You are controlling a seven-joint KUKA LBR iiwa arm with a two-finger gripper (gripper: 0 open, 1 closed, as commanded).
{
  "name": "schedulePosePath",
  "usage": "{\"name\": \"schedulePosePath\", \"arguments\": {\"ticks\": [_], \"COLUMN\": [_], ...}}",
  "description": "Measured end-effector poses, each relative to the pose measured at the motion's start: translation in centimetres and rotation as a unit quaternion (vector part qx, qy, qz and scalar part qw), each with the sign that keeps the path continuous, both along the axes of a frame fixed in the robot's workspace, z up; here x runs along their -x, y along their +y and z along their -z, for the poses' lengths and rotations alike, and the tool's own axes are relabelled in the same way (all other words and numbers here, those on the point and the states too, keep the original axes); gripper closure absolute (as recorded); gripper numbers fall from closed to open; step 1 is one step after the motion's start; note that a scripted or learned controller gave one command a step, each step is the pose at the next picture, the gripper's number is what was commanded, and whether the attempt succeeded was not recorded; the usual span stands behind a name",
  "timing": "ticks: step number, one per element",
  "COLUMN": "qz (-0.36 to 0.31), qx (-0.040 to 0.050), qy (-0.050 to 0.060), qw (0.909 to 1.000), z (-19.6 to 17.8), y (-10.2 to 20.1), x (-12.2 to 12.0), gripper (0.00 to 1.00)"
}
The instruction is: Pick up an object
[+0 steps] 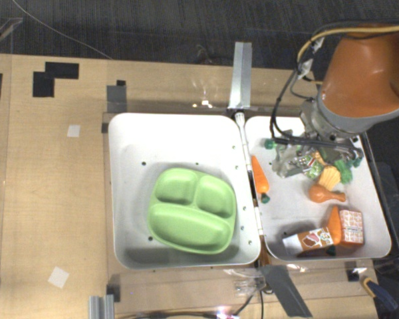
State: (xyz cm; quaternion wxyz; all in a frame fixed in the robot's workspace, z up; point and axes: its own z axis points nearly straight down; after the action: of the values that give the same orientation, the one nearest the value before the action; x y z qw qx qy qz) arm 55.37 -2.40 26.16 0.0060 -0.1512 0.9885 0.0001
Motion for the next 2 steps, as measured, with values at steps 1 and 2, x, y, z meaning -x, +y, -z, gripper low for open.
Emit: {"name": "schedulePosePath", "arguments": {"ticks": [1, 2], "qz": [0.033, 0.028], "qx": [0.0000, 0.0005], "qy": [0.002, 0.001], "qw": [0.9995, 0.9996], "z": [3.2, 3.5], "y": [-0.7, -3.4], "x": [-2.2, -9.2], "gripper": [1.00, 1.00]}}
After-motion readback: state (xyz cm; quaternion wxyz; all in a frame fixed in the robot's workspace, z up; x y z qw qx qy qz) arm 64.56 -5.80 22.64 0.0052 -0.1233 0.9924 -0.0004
